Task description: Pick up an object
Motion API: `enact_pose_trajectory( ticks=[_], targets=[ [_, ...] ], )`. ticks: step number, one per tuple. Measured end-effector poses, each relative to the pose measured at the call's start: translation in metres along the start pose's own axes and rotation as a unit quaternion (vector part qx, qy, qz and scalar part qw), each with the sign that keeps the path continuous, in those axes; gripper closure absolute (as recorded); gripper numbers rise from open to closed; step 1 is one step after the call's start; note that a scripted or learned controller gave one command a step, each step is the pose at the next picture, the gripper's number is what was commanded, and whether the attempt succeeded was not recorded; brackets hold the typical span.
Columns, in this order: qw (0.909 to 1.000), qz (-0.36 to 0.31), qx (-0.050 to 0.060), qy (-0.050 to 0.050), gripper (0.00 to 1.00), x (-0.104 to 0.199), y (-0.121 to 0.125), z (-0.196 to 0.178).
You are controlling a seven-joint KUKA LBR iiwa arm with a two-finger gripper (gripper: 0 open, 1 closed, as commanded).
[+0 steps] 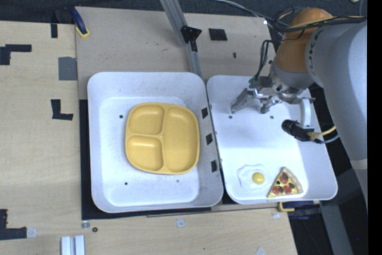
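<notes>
Overhead view, two white bins. Left bin holds a yellow divided plate. In the right bin, a toy fried egg and toy pizza slice lie side by side at the front edge. Gripper hangs near the back, fingers spread apart, grasping nothing. Risk: both toys lie flat, so fingers may slide over w/o catching, or nudge one vs. the bin wall.

Yellow divided plate in left bin; blue clamp on bench.
</notes>
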State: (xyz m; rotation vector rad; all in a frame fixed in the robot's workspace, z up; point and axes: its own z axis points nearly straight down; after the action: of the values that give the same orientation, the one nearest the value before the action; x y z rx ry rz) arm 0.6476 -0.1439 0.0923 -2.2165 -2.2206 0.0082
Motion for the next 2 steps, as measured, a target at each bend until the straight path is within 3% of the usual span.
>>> enact_pose_trajectory(
  ticks=[1,2],
  targets=[
    [1.0000,-0.001,-0.002,0.000,1.00,0.001,0.001,-0.014],
    [1.0000,0.000,-0.005,0.000,1.00,0.003,0.007,-0.076]
  ],
)
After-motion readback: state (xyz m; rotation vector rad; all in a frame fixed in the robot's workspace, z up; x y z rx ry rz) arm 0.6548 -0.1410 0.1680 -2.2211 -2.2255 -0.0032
